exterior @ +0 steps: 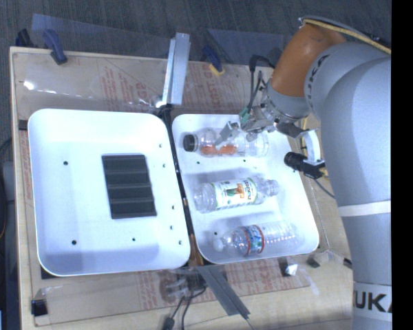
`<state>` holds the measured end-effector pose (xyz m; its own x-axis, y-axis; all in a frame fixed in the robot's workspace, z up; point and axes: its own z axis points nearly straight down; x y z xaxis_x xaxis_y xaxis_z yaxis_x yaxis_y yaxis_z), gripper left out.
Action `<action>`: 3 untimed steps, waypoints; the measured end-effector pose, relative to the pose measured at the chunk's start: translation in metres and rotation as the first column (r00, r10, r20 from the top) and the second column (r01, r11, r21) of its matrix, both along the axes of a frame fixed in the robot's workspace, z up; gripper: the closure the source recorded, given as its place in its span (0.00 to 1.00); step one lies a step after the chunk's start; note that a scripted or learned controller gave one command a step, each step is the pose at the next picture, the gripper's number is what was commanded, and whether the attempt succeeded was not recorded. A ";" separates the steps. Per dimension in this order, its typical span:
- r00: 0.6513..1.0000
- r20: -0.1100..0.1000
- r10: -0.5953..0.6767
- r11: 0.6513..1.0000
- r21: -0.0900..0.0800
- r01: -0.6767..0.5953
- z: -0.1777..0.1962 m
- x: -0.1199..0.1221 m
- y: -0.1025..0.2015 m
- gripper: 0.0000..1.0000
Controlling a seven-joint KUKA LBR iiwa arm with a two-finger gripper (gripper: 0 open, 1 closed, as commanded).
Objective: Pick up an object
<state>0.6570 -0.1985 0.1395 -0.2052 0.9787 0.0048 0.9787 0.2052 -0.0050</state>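
Note:
Three clear plastic bottles lie on their sides in the right bin (301, 196). The far one (217, 145) has a black cap and an orange label. The middle one (235, 193) carries a white and green label, and the near one (258, 238) a red and blue label. My gripper (243, 127) is down at the far end of this bin, right over the base end of the far bottle and touching or nearly touching it. The arm's wrist hides how it meets the bottle. A black ridged block (129, 185) lies flat in the middle of the left bin (55, 126).
The two bins stand side by side on a wooden bench, split by a thin dark divider (179, 184). A metal bar (175, 67) stands at the far edge between them. Blue clamps (54, 45) grip the bench's back edge. The arm's grey body (354, 150) covers the right side.

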 end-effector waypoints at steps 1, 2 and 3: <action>0.996 0.005 0.091 0.996 -0.024 -0.091 -0.010 0.000 0.004 0.00; 0.981 0.007 0.193 0.981 -0.039 -0.193 -0.013 0.001 0.021 0.00; 0.965 0.009 0.260 0.965 -0.039 -0.260 -0.015 0.003 0.019 0.00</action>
<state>0.6603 -0.1794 0.1244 -0.4524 0.8911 -0.0356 0.8917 0.4526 -0.0041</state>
